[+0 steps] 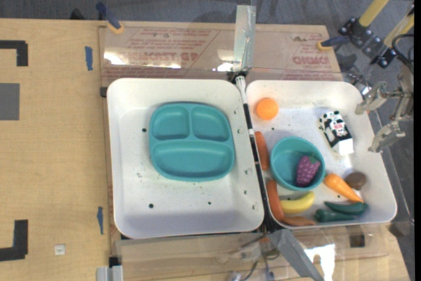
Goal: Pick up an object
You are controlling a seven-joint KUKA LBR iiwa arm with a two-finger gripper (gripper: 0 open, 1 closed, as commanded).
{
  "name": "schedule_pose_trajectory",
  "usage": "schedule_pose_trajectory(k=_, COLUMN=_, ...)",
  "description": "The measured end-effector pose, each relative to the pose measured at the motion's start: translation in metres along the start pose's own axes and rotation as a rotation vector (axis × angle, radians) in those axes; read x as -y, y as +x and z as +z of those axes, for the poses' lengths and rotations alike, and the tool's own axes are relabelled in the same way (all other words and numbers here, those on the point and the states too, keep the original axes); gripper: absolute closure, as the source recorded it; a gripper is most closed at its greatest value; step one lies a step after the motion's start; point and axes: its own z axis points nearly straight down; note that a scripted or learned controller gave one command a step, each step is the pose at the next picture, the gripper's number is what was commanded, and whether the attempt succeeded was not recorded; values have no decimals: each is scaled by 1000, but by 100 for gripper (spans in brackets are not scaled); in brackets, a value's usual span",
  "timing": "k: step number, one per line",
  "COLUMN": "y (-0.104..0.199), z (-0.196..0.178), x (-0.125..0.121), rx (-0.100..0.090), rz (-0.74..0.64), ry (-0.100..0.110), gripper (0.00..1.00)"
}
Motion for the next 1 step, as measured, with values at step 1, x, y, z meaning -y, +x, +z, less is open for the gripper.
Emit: schedule_pose_trajectory(k=1, y=74, z=102, x=12, rx=-10, rz=-39, ry=-3, gripper=0)
